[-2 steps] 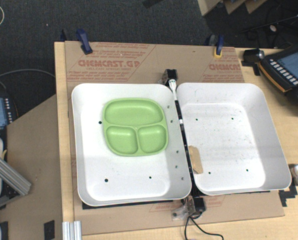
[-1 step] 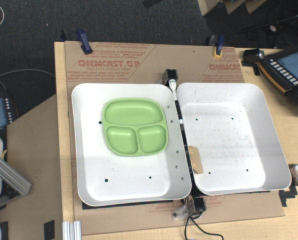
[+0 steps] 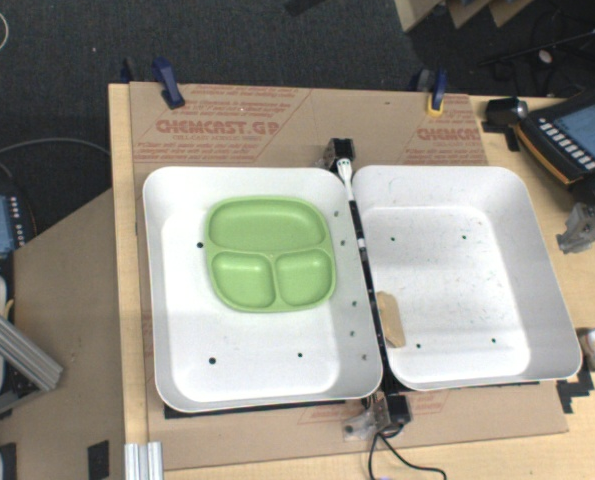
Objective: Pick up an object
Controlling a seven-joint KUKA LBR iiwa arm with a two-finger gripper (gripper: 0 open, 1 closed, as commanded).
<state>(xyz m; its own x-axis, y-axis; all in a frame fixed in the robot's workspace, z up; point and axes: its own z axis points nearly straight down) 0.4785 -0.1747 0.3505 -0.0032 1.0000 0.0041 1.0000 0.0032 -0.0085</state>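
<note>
A green divided plate (image 3: 271,254) lies in the left bin (image 3: 177,348) — claw state untellable.

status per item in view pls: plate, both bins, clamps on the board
green divided plate: upright, flat in the left bin, nothing in its three compartments
left bin: holds the green plate toward its back half
right bin: dark specks on its floor, brown tape patch at its left rim
blue clamp: clipped on the board's back edge
yellow clamp: clipped on the board's back edge
</note>
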